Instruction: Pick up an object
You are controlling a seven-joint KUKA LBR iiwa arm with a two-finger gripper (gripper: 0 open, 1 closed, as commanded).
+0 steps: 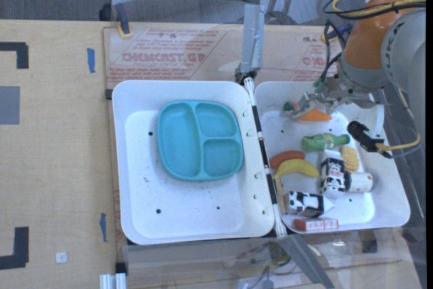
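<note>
My gripper (308, 105) hangs over the far part of the right bin (385, 213), reaching in from the right. Just below it lies an orange carrot-like piece (316, 116), and a small green bit (289, 106) sits at its left tip. Further down the bin are a green vegetable toy (325, 141), a yellow banana (298, 168) with a red-orange piece (286, 158) beside it, a corn cob (350, 158), two black-and-white cow figures (333, 176) (304, 201) and a white cup (360, 182).
The left bin (135, 199) holds a teal divided plate (200, 139). A ridge (260, 145) separates the two bins. A flat red-and-white packet (314, 224) lies at the right bin's near edge. Cardboard (169, 54) lies behind the bins.
</note>
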